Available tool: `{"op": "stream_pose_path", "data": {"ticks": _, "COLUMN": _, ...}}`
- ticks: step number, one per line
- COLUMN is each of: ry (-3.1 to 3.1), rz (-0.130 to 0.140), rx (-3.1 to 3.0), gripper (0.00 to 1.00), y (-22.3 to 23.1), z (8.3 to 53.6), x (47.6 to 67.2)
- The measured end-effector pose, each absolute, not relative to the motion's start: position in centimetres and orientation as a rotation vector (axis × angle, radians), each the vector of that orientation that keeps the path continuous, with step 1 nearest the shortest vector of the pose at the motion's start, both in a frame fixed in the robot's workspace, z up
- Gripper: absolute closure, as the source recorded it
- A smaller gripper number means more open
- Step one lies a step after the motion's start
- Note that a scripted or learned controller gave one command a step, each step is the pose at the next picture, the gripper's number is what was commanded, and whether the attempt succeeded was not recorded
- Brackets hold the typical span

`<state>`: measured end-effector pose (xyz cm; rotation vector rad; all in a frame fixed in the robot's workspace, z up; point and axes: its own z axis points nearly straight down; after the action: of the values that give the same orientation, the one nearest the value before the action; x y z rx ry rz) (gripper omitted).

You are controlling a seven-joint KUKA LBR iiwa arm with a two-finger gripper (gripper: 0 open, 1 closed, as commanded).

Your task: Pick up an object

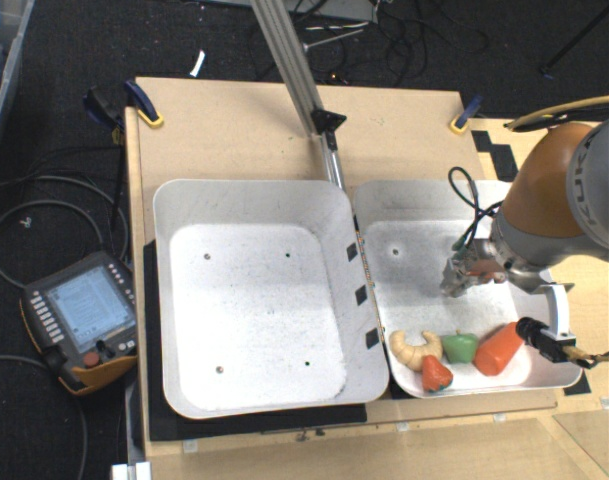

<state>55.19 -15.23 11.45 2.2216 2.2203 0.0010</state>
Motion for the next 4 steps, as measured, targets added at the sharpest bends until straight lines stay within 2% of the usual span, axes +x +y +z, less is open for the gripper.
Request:
{"op": "stream_pose_path", "data": {"ticks": 2, "ry": 2.221, "rz": 0.005, "rx": 2.213, "gripper": 1.00, "y": -14.8, "z": 23.0, "x": 55.9}}
{"op": "stream_pose_path", "data": {"ticks": 3, "ry": 2.225, "rz": -0.002, "rx": 2.218, "gripper": 1.00, "y": -14.8, "z": 21.9, "x": 56.0}}
{"op": "stream_pose_path", "data": {"ticks": 4, "ry": 2.230, "rz": 0.000, "rx": 2.216, "gripper": 1.00, "y": -10.4, "z": 21.6, "x": 54.5}}
